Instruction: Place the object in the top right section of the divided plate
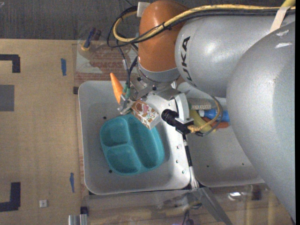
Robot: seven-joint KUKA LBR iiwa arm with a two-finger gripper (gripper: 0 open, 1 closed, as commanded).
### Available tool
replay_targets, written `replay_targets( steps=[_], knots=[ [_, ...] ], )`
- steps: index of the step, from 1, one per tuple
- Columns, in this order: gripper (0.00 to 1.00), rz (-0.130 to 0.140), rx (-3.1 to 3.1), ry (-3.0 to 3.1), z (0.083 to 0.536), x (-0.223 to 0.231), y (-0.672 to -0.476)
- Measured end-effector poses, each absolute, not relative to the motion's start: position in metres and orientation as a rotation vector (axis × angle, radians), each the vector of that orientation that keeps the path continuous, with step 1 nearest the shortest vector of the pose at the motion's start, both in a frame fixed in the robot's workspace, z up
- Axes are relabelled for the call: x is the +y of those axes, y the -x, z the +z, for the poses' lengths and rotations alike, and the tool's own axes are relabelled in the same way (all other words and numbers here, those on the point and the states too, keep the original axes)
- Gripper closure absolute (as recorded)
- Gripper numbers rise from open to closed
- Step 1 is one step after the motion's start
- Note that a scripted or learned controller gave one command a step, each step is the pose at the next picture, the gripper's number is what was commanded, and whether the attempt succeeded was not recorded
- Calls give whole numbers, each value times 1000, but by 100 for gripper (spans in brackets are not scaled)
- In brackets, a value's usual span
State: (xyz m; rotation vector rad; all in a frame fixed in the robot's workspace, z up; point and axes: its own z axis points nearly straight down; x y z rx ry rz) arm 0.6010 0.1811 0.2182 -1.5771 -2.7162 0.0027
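Small printed cardboard carton [145,113]: light, rigid, crushable; grip its flat sides; rests at teal divided plastic plate [132,144]; end effector [126,103] state indeterminable.

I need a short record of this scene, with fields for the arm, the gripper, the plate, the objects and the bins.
arm: grey KUKA arm with orange band, reaching over the left bin
gripper: gripper above the plate's upper edge
plate: teal divided plate, three sections, lying in the left bin
carrot: orange toy carrot beside the gripper, at the bin's upper part
box: small patterned box at the plate's upper right edge, under the wrist
left bin: white bin holding the plate
right bin: white bin, with blue and orange items partly hidden behind the arm
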Motion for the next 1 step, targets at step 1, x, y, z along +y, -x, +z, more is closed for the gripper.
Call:
replay_targets(
  steps=[1],
  knots=[
    [100,1,-2726,1561,211,177,-581]
  ],
)
